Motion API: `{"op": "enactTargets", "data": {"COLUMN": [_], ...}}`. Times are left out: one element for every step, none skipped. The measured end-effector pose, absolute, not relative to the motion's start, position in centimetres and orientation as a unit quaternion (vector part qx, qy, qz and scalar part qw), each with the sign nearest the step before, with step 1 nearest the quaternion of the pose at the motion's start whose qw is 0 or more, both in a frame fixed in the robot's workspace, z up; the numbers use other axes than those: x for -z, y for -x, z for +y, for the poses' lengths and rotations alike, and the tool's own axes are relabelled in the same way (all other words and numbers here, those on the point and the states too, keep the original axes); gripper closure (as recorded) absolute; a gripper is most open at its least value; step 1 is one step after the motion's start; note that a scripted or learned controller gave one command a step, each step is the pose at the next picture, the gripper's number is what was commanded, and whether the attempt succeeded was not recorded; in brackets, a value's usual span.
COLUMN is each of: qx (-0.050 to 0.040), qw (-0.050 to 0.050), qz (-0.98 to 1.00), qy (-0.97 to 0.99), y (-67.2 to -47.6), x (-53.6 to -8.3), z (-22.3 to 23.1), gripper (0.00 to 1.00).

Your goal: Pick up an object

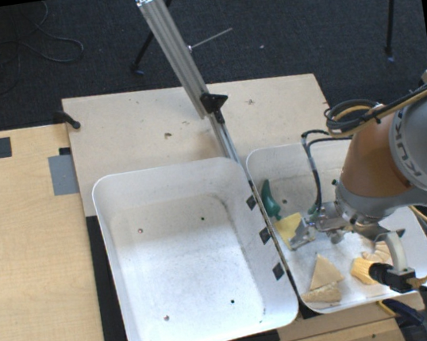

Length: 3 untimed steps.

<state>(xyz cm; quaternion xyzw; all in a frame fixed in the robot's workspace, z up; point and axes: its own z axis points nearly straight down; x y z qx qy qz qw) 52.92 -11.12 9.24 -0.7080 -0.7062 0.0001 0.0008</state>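
- Surface [42,257]: a pale wood bench top at the far left, carrying 2 shallow white bins side by side on a dark mat.
- Left bin [113,222]: a broad white tray with a speckled floor; it plays no part in the step judged to be in hand.
- Slanted metal rail [180,58]: a grey bar running down from the top of the view to the divide between the 2 bins.
- Right bin [319,153]: it holds every candidate object, all in its near half.
- Green object [268,199]: a slim dark-green piece lying against the left wall of the right bin.
- Yellow piece [288,226]: just beside the green object and nearest the metal tips.
- Tan wedge [324,278]: a triangular piece near the front rim, set apart from the others.
- End effector [310,232]: low over the right bin with its tips toward the yellow piece; whether it is open or closed cannot be told, and nothing is seen gripped.
- Yellow-and-cream object [367,268]: at the front right of the bin, below the wrist.
- Arm [392,157]: grey with an orange band, entering from the right.
- Technique, as a judgement: centre on 1 isolated object, descend squarely, avoid the bin wall, then lift straight up.
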Motion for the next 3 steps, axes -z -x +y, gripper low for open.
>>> {"op": "enactTargets", "data": {"qx": [0.0005,0.0005,0.0009], "qw": [0.001,-0.001,-0.001], "qz": [-0.703,-0.704,-0.707], "qy": [0.711,0.71,0.707], "y": [-52.9,-52.8,-53.8], "x": [-10.3,-16.2,-22.0], "z": [-11.3,-12.2,-12.5], "gripper": [1.0,1.0,1.0]}}
